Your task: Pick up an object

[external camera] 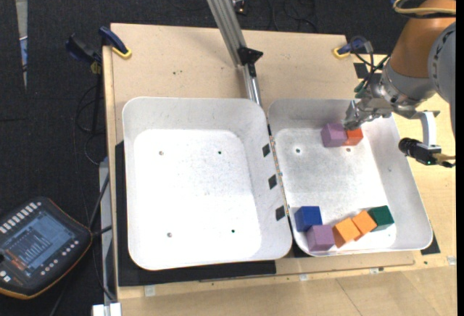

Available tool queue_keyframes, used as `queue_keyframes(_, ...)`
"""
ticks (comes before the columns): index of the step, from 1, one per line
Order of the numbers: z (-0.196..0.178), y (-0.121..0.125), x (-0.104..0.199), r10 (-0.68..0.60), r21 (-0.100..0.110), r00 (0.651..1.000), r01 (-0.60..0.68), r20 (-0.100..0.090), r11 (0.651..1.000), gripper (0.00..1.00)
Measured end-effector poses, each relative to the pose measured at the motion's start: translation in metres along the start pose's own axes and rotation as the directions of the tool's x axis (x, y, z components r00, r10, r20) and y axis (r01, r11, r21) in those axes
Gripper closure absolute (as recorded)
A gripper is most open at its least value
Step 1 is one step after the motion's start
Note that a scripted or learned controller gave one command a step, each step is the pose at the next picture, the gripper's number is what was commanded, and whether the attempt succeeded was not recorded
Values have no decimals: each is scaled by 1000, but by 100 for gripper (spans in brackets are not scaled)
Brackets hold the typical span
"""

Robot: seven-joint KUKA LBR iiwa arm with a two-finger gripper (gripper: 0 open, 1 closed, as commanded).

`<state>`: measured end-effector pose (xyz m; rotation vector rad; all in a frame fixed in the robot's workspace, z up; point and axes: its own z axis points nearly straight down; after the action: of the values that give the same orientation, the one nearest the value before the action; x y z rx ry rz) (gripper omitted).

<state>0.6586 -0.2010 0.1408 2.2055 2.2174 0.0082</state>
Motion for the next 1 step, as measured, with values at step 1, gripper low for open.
queue_keyframes(1, -64, 4, 4, 2, 6, 1000, -2, -4, 1000, 100)
